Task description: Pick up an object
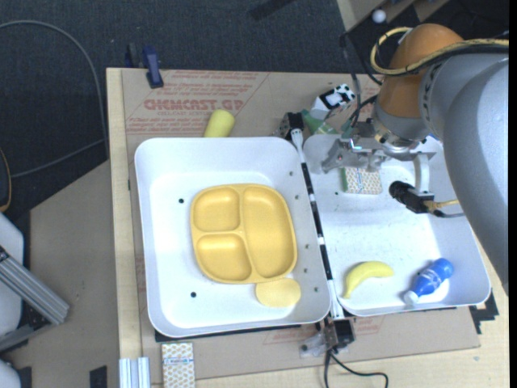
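A brown cardboard sheet point(242, 95) lies under the bins, printed in red with words that look like "GICMCAST GP"; the smaller lines beneath are too small to read. A blue clip point(151, 65) sits at the sheet's far left corner, and a yellow cylinder point(218, 124) rests on the cardboard just behind the left bin point(153, 217). In that bin lies a yellow divided plate point(242, 233) with three compartments, and a pale yellow round disc point(278, 293) touches its near edge. Below the bin, on the bench, is a small patterned packet point(178, 362) whose print cannot be read.

In the right bin point(460, 249) a banana point(366, 276) lies near the front wall, with a blue bottle point(428, 280), white cap toward the front, to its right. At the far end lies a small green-and-white packet point(360, 181), label unreadable. The gripper point(360, 158) hangs directly over that packet; whether its fingers are spread or closed cannot be told.
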`<state>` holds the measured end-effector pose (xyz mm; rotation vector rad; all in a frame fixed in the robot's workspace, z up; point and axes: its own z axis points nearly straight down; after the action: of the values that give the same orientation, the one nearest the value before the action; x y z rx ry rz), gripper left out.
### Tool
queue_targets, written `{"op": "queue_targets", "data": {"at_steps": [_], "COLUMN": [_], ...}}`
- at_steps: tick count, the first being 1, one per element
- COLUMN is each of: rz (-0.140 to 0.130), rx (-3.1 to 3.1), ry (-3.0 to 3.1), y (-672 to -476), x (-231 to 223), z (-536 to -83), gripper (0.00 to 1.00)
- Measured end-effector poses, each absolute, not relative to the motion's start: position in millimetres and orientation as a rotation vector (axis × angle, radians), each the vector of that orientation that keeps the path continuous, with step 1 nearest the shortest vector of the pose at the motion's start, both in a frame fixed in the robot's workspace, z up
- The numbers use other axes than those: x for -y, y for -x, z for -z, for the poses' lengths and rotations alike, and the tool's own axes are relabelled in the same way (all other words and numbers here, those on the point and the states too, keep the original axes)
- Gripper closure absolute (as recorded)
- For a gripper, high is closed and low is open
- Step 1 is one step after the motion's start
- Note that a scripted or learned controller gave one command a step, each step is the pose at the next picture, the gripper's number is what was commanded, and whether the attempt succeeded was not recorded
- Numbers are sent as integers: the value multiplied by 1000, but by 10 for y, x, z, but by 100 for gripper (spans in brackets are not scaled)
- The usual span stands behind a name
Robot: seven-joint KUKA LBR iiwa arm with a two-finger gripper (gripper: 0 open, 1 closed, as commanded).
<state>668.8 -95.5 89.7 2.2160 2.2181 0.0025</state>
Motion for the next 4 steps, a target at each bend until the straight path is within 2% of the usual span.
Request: {"op": "queue_targets", "data": {"at_steps": [1,2,3,4], "rz": [-9,-6,-1,2], "rx": [-2218,-2214,-2219,-2221], "ry": [-2213,-2211,-2218,-2222], "y": [-6558,-6695,-6670,-6464], "x": [1211,1086,1231,1676], "z": [-901,-897,-853,-851], "gripper": [0,0,0,0]}}
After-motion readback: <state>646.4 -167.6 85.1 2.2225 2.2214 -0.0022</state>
